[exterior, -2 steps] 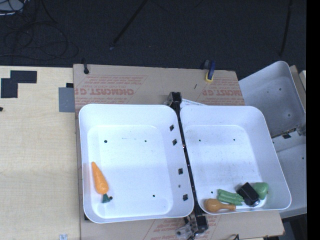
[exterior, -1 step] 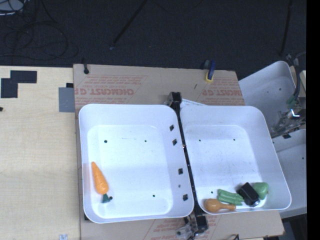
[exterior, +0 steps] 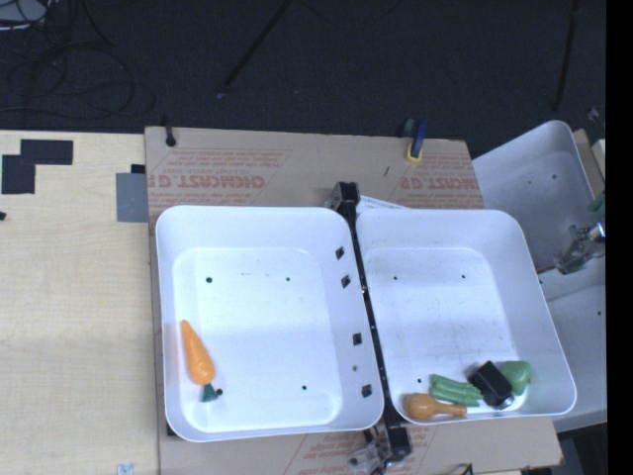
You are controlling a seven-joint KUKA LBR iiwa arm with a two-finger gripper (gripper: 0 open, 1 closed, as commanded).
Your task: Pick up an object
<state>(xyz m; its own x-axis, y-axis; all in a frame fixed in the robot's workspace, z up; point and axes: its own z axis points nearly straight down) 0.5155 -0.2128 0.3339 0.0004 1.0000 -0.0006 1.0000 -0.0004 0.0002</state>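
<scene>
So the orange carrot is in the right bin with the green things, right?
Not quite. The orange carrot lies in the left bin, by itself near the front corner. The green things are in the right bin, as the camera view shows.

Two white bins sit side by side: the left bin (exterior: 168, 265) has a toy carrot (exterior: 197, 354) at seven o'clock, the right bin (exterior: 529, 265) a green pod (exterior: 454, 390), black block (exterior: 492, 383) and orange pear (exterior: 431, 407) at five o'clock.

2 smooth white plastic bins (exterior: 252, 228) on printed brown cardboard (exterior: 297, 166); glossy plastic carrot (exterior: 197, 353); pale wood-look bench (exterior: 69, 295)
</scene>
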